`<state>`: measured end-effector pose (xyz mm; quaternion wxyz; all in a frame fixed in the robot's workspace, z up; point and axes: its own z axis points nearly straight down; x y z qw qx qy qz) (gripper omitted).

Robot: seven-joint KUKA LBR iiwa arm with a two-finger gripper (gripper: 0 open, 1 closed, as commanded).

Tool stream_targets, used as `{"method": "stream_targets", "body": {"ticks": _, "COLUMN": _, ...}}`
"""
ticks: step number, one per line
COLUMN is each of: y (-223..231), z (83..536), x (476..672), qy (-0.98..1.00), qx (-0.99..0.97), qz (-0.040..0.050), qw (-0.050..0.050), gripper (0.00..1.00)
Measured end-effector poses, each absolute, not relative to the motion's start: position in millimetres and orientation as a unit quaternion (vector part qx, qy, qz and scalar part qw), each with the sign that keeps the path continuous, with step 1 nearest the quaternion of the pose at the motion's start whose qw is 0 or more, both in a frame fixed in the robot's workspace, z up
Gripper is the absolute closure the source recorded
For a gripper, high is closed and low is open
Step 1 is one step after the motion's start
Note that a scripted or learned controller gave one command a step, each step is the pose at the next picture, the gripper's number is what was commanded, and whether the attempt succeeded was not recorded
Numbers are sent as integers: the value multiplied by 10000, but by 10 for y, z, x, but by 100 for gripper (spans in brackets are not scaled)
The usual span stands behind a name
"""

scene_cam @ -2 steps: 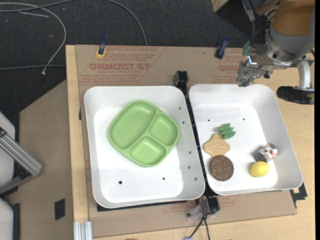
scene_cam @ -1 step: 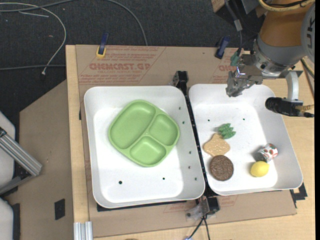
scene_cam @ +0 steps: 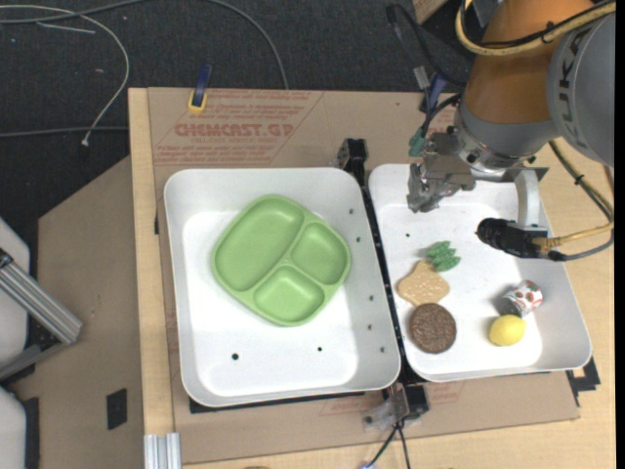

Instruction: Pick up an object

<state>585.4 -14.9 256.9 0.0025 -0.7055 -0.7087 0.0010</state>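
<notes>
Red print runs along the far edge of the cardboard sheet [scene_cam: 283, 125] that lies on the table under the two bins — it reads "CHEMCAST GP", with the last letters hard to make out. A line of smaller red print sits just above it, too small to read. On the arm's grey housing [scene_cam: 598, 76] at the right edge, dark letters stand sideways — likely "KU", the start of the maker's name, cut off by the frame.
</notes>
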Motion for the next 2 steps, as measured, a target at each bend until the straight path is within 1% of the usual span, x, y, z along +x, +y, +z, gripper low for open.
{"method": "stream_targets", "body": {"ticks": 1, "y": 283, "z": 2370, "x": 5553, "qy": -7086, "qx": -7056, "qz": 13, "qw": 32, "gripper": 100}}
{"method": "stream_targets", "body": {"ticks": 2, "y": 846, "z": 2287, "x": 5284, "qy": -7093, "qx": -7049, "qz": 10, "qw": 30, "gripper": 100}}
